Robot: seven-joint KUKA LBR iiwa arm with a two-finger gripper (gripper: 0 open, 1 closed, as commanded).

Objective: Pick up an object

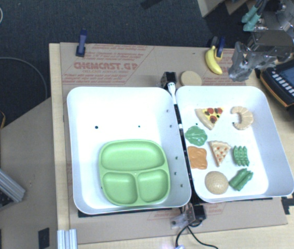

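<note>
Bench: a brown cardboard sheet (110,61) printed with red lettering lies under two shallow white plastic bins set side by side and touching along their inner edges.
Left bin (84,113): holds a pale green plastic tray with three compartments (134,171), lying flat in the near half of the bin.
Right bin (276,154): holds eight small toy food pieces, spread apart from one another.
Far row: a toy pizza slice with red and dark toppings (209,116) on the left; a pale curved croissant-shaped piece (242,117) on the right.
Middle row: a round dark green leafy piece (195,136); below it an orange toast-like slab (197,157); a second, plainer triangular pizza slice (219,152); a short green ridged bean-like piece (240,155).
Near row: a tan round bun (216,182) and a long green pod-shaped piece (240,179) just beside it.
Outside the bins: a yellow toy banana (213,60) and a tan round disc (191,78) rest on the cardboard beyond the right bin's far edge.
Arm: enters from the upper right; its metal gripper (241,69) hangs over the cardboard just beyond the far right corner of the right bin, near the banana and well apart from the pieces in the bin.
Gripper state: nothing is seen between its fingers; whether they are spread or closed cannot be told.
Clamps: a blue clip (81,42) stands at the cardboard's far left edge.
</note>
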